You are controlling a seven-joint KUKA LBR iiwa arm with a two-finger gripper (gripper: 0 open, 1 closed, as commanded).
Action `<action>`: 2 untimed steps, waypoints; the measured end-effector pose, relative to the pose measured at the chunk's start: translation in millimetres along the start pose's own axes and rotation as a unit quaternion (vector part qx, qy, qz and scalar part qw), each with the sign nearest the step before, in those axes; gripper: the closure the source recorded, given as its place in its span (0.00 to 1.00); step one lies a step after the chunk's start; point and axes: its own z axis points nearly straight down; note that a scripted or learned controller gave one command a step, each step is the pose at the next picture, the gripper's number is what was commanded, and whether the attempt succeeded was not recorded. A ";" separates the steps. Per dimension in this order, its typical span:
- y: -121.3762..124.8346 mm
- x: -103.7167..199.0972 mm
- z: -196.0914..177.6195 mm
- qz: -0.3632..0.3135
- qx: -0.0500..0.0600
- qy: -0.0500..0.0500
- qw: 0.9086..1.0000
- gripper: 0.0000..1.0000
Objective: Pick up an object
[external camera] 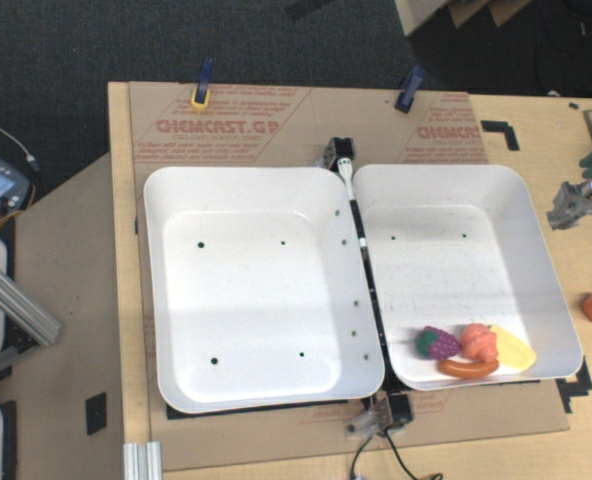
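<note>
We cannot tell the state of the grey gripper (576, 204) at the right edge, so we should bring it over the right white bin (446, 198) toward the purple, orange and yellow toy pile (473, 350) at lower right.

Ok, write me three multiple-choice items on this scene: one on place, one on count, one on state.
1. Where do the toy foods lie?
A. near corner of the right bin
B. middle of the left bin
C. on the cardboard between the clamps

2. How many blue clamps hold the cardboard's far edge?
A. one
B. two
C. four

3. Where is the gripper?
A. down among the toys
B. over the left bin
C. outside the right bin, at the right edge

Answers: 1 A, the cluster sits in the right bin's near corner. 2 B, one clamp at left, another at right. 3 C, it hangs beyond the bin's rim.
</note>
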 end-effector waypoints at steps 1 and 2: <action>-6.3 31.5 -23.9 -0.002 -0.002 0.000 1.000 1.00; -3.9 45.2 -39.9 -0.002 -0.003 0.000 1.000 1.00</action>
